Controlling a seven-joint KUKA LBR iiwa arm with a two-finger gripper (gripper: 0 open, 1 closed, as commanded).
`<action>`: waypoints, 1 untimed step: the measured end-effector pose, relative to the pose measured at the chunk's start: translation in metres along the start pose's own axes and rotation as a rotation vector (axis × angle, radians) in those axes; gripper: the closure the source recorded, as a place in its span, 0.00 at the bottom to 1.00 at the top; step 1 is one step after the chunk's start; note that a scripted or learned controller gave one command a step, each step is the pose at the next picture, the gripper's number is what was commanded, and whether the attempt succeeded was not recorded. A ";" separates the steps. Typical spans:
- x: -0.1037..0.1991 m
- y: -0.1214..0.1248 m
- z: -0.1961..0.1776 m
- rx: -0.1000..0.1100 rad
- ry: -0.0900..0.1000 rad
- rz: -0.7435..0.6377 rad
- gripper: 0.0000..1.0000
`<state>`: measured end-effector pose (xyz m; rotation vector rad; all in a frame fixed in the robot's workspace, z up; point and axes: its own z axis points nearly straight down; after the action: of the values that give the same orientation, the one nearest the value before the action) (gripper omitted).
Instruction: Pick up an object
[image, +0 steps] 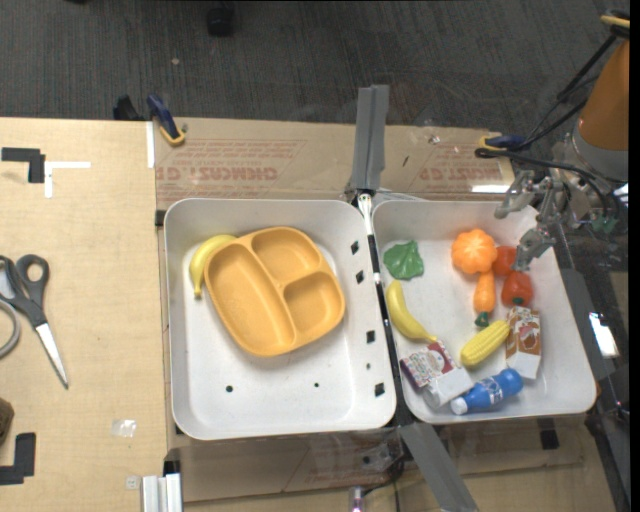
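Observation:
The right bin (575, 395) holds several toy foods: an orange (473, 250), a green leafy piece (403, 260), a banana (405, 312), a small carrot (484, 292), a red pepper (516, 288), a corn cob (484, 342), a sauce packet (524, 345), a blue bottle (490, 392) and a small carton (430, 367). My gripper (528, 222) hangs over that bin's far right corner, just right of the orange and above the red pepper. Its fingers are spread open and nothing sits between them.
The left bin (200, 400) holds a yellow divided plate (272, 290) with a second banana (205, 262) at its left edge. Scissors (35, 300) lie on the bench far left. A grey divider (370, 140) stands at the back between the bins.

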<state>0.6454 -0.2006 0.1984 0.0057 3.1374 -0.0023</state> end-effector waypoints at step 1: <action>0.004 -0.006 0.087 0.006 -0.014 -0.031 0.00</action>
<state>0.6415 -0.2068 0.1110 -0.0422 3.1231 -0.0119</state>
